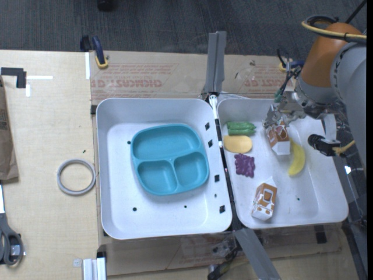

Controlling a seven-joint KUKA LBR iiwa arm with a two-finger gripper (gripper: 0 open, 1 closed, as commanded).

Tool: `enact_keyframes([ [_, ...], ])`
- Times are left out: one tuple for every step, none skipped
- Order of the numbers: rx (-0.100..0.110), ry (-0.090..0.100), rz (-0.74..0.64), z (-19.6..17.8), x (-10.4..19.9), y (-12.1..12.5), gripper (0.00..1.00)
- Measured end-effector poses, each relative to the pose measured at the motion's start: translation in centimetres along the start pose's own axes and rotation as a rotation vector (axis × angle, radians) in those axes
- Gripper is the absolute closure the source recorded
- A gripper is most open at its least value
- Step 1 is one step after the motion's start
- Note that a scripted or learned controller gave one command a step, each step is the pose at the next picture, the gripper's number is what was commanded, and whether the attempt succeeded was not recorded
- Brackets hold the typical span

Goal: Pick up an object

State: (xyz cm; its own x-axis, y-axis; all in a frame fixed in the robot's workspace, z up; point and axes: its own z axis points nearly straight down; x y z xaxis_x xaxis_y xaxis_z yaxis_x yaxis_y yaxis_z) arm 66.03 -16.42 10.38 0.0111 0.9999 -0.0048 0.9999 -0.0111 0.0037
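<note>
Pale wooden counter point(46, 121) under a dark carpeted floor strip at the top of the view; two shallow white bins sit side by side on it.

We note the pincer point(278, 116) low over the upper part of the right bin point(326, 209), directly above a small carton point(278, 139) with a brown and white print. The carton's top end meets the pincer's tips, but we cannot tell whether the tips are spread or pressed together, nor whether the carton is actually pinched.

Just right of the carton lies a yellow banana point(297, 160), close to touching it. To the left, near the bin's inner wall, we see a green pepper-like piece point(240, 126), with a yellow lemon-shaped piece point(238, 144) just below it and a purple grape cluster point(245, 165) below that. A second small carton point(264, 201), orange and white, lies lower in the bin, apart from the rest.

The left bin point(116, 209) holds a blue divided plate point(169, 159) with three compartments.

On the counter to the left: a grey tape ring point(76, 176), scissors point(10, 244) at the lower edge, a brown paper bag point(7, 139) at the far left.
</note>
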Motion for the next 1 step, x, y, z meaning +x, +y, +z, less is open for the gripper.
enact_keyframes([
  [0.002,0.002,0.011,1.00,-2.32,-3.79,1.00],
])
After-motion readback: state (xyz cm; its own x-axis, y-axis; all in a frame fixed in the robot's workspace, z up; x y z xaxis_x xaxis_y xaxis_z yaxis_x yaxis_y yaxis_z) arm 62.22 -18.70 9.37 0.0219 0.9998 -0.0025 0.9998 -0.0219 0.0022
